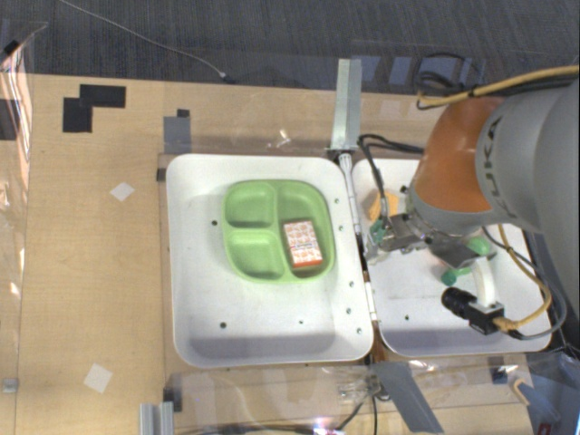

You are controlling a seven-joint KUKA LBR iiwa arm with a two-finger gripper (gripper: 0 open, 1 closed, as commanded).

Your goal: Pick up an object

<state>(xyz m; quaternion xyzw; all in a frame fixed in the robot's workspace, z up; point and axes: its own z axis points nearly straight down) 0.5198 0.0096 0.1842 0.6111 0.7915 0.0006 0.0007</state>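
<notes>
The arm reaches in from the right and hangs over the right bin [408,320]. My gripper [383,235] is low near that bin's left wall. Just beyond it lies a yellow-orange object [374,205], partly hidden by the gripper body. A green object [475,246] peeks out from under the wrist on the right, with a small green round piece [449,277] below it. In the left bin [195,315], a green divided plate [258,234] holds a small patterned red-and-white box [303,244] in its right compartment.
A metal divider post [345,107] rises at the back between the two bins. The arm's grey and orange body covers most of the right bin's back half. Wooden bench surface [82,270] lies left of the bins.
</notes>
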